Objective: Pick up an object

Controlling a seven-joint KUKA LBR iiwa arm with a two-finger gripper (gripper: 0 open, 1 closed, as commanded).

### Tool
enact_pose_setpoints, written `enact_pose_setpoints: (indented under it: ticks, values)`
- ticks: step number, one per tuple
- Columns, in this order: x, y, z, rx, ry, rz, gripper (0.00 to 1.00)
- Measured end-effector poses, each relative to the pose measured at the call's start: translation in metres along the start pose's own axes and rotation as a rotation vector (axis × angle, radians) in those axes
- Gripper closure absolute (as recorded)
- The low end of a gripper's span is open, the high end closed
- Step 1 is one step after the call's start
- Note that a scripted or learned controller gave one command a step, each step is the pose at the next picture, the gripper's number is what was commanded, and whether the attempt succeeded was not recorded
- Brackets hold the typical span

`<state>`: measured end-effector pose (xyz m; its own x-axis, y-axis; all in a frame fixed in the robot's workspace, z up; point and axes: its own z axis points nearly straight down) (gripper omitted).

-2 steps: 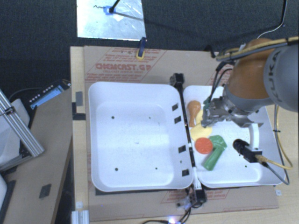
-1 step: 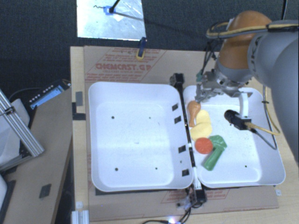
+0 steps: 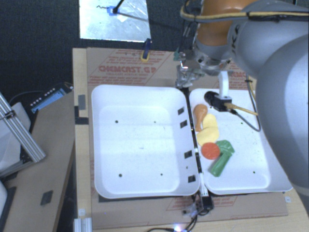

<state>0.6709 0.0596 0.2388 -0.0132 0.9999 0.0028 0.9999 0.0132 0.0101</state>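
Tool (image 3: 184, 79) hangs at bins' (image 3: 140, 129) far rim, over cardboard-covered bench (image 3: 120, 67).

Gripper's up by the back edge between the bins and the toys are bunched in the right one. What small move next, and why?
Probably shift the gripper toward the camera and slightly right, over the orange drumstick-shaped toy. It hangs at the far rim near the divider, and that toy is the nearest of the cluster along the right bin's left wall, ahead of the yellow piece, red disc and green piece.
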Motion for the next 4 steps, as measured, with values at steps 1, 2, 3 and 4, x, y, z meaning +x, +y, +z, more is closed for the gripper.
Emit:
enact_pose_setpoints:
  ticks: [1,2,3,4]
  values:
    - [0.077,0.0,-0.077,0.0,0.002,0.001,1.0]
    - [0.082,-0.002,-0.214,-0.007,0.001,0.007,1.0]
    - [0.13,-0.048,-0.203,0.011,-0.001,0.005,1.0]
    - [0.137,0.004,-0.261,0.0,-0.001,0.007,1.0]
